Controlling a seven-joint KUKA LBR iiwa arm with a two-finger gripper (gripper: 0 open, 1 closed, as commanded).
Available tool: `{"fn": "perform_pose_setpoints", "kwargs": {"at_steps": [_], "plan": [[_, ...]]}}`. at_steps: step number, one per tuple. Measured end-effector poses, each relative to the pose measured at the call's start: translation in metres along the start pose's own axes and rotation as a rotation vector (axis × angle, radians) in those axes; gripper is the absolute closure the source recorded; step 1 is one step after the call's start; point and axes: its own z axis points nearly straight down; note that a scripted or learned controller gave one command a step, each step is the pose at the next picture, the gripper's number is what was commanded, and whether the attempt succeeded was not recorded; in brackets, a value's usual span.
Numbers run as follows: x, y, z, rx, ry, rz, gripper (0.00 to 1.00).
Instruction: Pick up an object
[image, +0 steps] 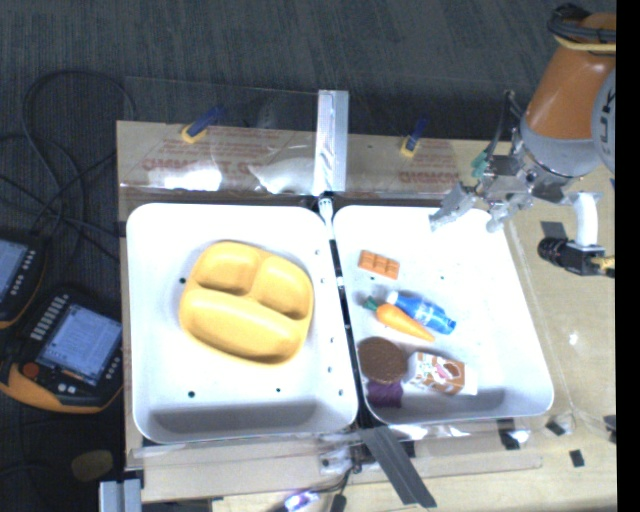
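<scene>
Pincer (468, 212) sits over the far right corner of the right bin (520, 330), fingers spread apart, nothing between them. Nearest item: orange wafer block (379, 264), lying flat on the bin floor, nearer the camera and to the left of the pincer, well apart from it. Past that, a carrot (403, 321) touching a blue-and-white bottle (424, 312), both lying down mid-bin. At the near edge, a brown round-topped piece (380, 362) beside a small printed packet (440, 373). Left bin (160, 390) holds one large yellow bread-shaped object (246, 300), roughly centred. Both bins rest side by side on the surface (580, 330).
</scene>
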Motion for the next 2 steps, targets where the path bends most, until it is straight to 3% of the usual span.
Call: {"fn": "perform_pose_setpoints", "kwargs": {"at_steps": [1, 2], "plan": [[0.041, -0.028, 0.125, 0.000, -0.002, 0.257, 0.00], [-0.004, -0.049, 0.167, -0.010, -0.002, 0.367, 0.00]]}}
